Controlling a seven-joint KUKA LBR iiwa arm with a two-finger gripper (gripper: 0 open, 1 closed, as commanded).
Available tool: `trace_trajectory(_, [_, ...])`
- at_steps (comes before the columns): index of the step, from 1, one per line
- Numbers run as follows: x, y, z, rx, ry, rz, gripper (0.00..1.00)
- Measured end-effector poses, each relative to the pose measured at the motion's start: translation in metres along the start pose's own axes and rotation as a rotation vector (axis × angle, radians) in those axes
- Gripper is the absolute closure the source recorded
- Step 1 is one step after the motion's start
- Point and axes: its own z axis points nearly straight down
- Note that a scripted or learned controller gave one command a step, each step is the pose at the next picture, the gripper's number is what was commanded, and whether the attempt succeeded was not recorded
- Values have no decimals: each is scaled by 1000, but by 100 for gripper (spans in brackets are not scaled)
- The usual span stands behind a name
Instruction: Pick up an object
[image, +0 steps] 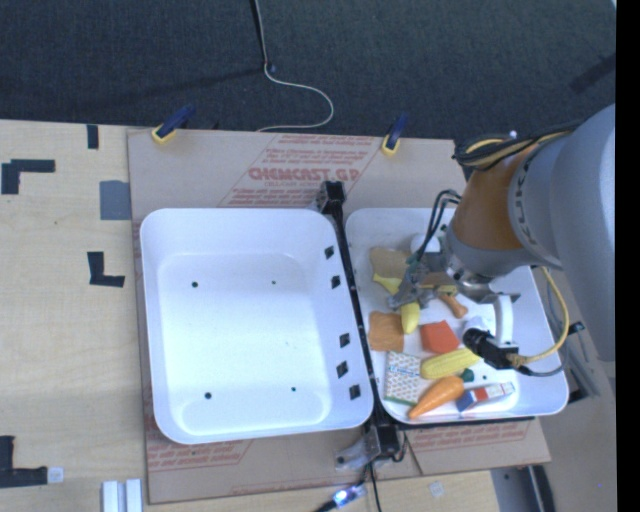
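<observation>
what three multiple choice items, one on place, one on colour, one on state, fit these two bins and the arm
1. Where does the two-finger gripper sit?
A. over the left shallow white bin
B. over the right shallow white bin
C. off the bench

2. What colour is the carrot-shaped toy at the right bin's near edge?
A. orange
B. blue
C. purple

3. How is the small yellow block placed?
A. in the left bin
B. hanging in the air
C. lying in the right bin below the gripper

Answers:
1 B, the grey arm reaches in from the right and ends over the right shallow white bin.
2 A, it is plainly orange.
3 C, it rests among the other toys; the left shallow white bin holds none.
</observation>
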Motion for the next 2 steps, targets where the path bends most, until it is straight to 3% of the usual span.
trace_trajectory(1, [64, 61, -97, -14, 0, -7, 100])
trace_trajectory(2, [132, 26, -124, -1, 2, -6, 100])
